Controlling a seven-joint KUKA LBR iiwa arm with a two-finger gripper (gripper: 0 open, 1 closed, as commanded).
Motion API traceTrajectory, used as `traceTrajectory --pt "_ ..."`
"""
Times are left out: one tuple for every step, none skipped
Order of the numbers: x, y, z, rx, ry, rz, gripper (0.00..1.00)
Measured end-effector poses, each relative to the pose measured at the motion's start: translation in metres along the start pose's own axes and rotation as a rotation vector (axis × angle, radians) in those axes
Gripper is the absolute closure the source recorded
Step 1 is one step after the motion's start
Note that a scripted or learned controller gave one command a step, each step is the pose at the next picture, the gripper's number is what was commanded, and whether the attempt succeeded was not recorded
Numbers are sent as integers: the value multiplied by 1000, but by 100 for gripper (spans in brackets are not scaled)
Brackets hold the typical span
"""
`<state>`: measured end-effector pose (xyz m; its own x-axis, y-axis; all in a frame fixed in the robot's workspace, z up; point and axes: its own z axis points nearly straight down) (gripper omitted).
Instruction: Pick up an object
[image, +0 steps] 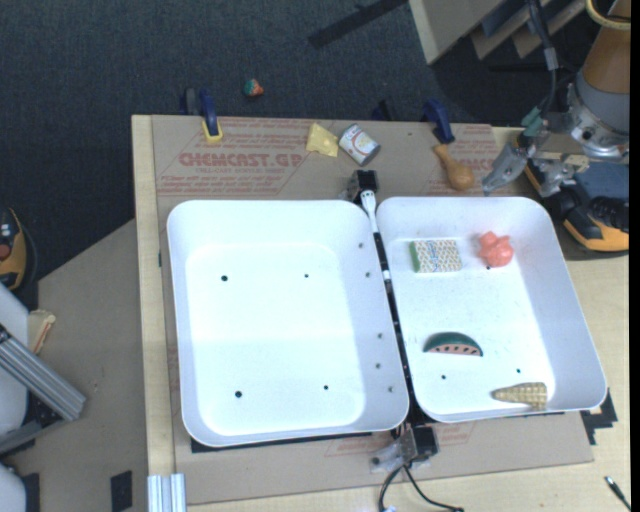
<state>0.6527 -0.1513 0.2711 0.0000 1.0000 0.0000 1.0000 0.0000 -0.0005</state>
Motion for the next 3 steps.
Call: traceTrajectory --pt "8 13 112 8 2 -3 0" --pt "57 13 191 7 3 -4 0" --pt "54 15 175 -3 0 -1 100"
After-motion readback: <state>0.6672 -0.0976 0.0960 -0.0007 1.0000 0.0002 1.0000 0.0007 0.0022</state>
